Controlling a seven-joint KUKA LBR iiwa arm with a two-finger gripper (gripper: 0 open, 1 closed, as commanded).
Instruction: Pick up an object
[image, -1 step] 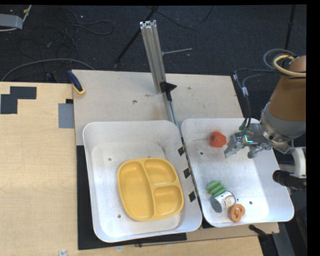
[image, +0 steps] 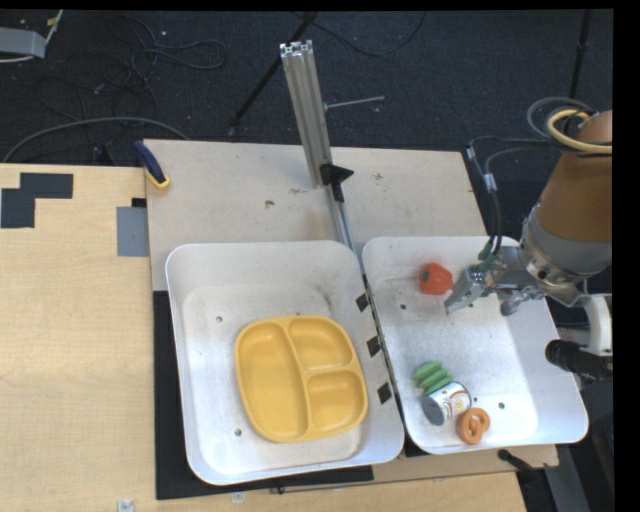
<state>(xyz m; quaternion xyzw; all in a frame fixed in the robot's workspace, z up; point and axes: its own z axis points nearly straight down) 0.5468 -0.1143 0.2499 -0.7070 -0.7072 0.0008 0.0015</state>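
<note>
while the fingers (image: 483, 293) hover spread (gripping nothing) over the right bin (image: 545, 420) — just beside the tomato (image: 434, 279).

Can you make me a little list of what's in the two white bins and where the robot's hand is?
left bin: one yellow divided plate, three sections, lying flat
right bin: red-orange toy near the back; green thing, small can and orange ring clustered at the front
gripper: over the right bin, just right of the red-orange toy, holding nothing that can be seen
arm: comes in from the right
</note>
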